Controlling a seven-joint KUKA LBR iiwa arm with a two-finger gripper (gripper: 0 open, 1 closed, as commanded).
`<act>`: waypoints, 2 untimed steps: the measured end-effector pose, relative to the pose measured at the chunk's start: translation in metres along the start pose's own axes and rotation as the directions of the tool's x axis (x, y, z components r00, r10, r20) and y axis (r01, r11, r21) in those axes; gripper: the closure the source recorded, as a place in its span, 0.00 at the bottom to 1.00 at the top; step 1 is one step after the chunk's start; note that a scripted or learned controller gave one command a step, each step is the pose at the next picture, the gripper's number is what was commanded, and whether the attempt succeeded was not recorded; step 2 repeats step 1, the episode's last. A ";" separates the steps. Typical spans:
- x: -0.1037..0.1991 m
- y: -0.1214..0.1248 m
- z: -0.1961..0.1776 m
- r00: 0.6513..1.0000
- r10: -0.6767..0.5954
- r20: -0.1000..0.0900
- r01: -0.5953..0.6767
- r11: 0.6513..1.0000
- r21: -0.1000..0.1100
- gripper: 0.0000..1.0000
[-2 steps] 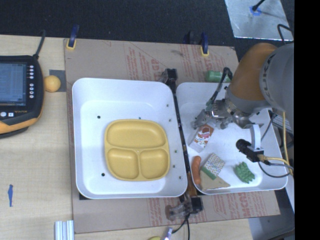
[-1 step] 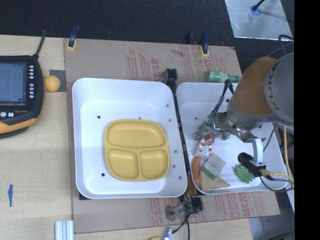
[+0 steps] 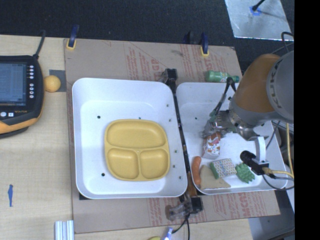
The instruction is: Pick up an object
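Note:
My gripper (image 3: pixel 214 132) hangs low in the right bin (image 3: pixel 192 104), just above a small white carton with red print (image 3: pixel 213 146). The carton stands right under the fingertips; whether it is gripped is unclear. Toward the bin's front lie an orange carrot (image 3: pixel 196 168), a pale wedge-shaped piece (image 3: pixel 214 181), a checkered packet with a green edge (image 3: pixel 222 168) and a green leafy toy (image 3: pixel 245 173). The arm's orange band and grey body cover the bin's right side.
The left bin (image 3: pixel 85 134) holds a yellow divided tray (image 3: pixel 136 149). A green thing (image 3: pixel 216 76) lies on the bench behind the right bin. A yellow ball (image 3: pixel 52 83) and a teach pendant (image 3: pixel 17 94) sit at the left.

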State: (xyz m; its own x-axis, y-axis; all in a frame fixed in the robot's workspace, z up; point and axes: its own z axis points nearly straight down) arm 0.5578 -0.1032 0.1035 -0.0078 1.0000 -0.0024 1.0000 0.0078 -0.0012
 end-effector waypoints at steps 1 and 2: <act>0.056 0.007 -0.089 1.000 0.003 -0.003 -0.003 1.000 0.001 1.00; 0.056 0.007 -0.089 1.000 0.003 -0.003 -0.003 1.000 0.001 1.00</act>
